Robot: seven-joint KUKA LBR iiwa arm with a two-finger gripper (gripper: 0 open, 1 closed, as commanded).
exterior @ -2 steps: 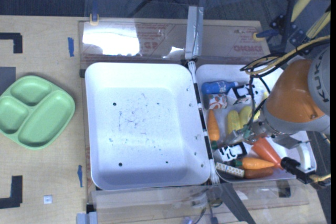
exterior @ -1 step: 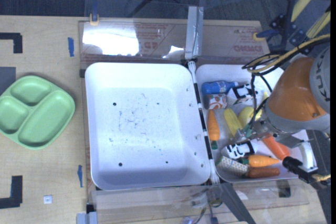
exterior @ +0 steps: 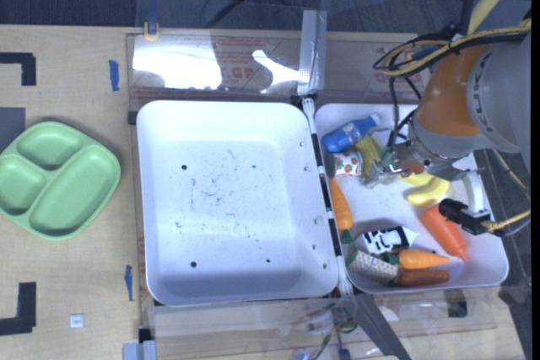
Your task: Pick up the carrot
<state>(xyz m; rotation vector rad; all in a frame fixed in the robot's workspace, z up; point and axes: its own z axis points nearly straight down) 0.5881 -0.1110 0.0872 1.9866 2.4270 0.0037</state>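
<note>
The carrot [exterior: 423, 259], orange and tapered, lies near the front wall of the right bin [exterior: 494, 265], beside a black-and-white piece [exterior: 384, 239]. My gripper [exterior: 384, 168] hangs low over the middle of that bin, above and to the left of the carrot and well apart from it. It sits among a yellow object [exterior: 369, 153] and a yellow curved piece [exterior: 426, 188]. Nothing orange is seen in it. The arm's orange band [exterior: 447, 101] and grey body cover the bin's back right corner.
Two other orange pieces lie in the right bin: a long one [exterior: 340, 202] along its left wall and a stubby one [exterior: 445, 230] at the right. A blue bottle [exterior: 348, 133] lies at the back. The left bin [exterior: 232, 198] adjoins. A green divided plate [exterior: 55, 179] sits far left.
</note>
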